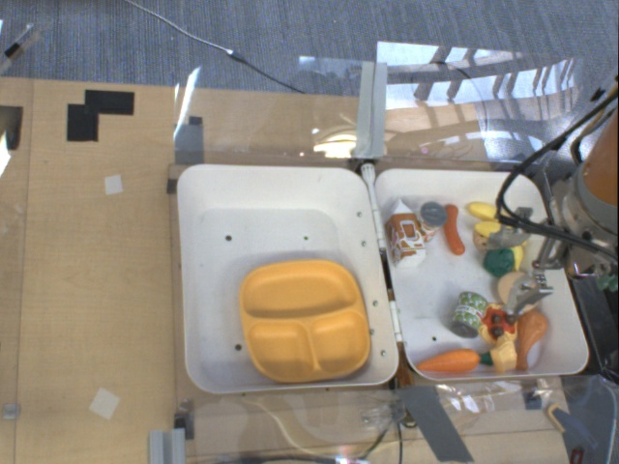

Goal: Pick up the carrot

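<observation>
Nearest me, the carrot [451, 362] lies on its side along the front wall of the right bin [426, 303], a smooth orange taper with a dark green stub at its right end, just beside a yellowish lump [504, 357] and a glossy drumstick [531, 332]. Above those sits a small printed can [470, 311], tipped over. Further back are a brown-and-white carton [406, 239], a grey disc [432, 213], a red sausage [453, 229], a yellow banana-like piece [484, 211] and a dark green shape [501, 262], all plastic-looking toys.

Hanging over the right side of that bin, the tool [527, 293] is thin and metallic, its tip low near the drumstick; whether it is clenched or released I cannot tell, for the fingers blur into the clutter. Black cables [532, 167] loop above it, and the arm is cut off at the edge.

On the left, the other bin [208, 259] holds a matte mustard tray [305, 319] with three rounded compartments. Wood-grained bench [87, 288] shows beyond it.
</observation>
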Motion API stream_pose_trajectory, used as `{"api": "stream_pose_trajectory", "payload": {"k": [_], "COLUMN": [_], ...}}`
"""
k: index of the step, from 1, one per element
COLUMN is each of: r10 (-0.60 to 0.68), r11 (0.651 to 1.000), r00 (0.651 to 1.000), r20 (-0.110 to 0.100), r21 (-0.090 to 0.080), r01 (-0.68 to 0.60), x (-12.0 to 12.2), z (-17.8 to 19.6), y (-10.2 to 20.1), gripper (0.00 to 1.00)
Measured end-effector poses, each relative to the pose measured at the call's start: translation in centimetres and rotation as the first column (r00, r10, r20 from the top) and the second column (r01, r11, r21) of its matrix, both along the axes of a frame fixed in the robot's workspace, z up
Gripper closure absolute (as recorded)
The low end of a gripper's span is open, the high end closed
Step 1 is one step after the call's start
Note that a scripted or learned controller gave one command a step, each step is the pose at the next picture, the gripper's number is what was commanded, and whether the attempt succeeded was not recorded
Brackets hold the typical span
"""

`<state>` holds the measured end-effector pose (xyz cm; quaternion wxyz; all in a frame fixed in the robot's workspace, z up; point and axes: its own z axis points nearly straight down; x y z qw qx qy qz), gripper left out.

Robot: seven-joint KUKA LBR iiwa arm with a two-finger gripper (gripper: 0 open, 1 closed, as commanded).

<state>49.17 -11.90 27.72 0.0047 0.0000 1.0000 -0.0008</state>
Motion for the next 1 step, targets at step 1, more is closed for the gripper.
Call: {"api": "stream_pose_trajectory", "payload": {"k": [1], "r10": [-0.02], "r11": [1.0], "r00": [1.0], "r20": [0.006], "r21": [0.003], "r01": [0.02], "x": [3.13], "z": [-15.52], "y": [-0.19], "gripper": [0.0]}}
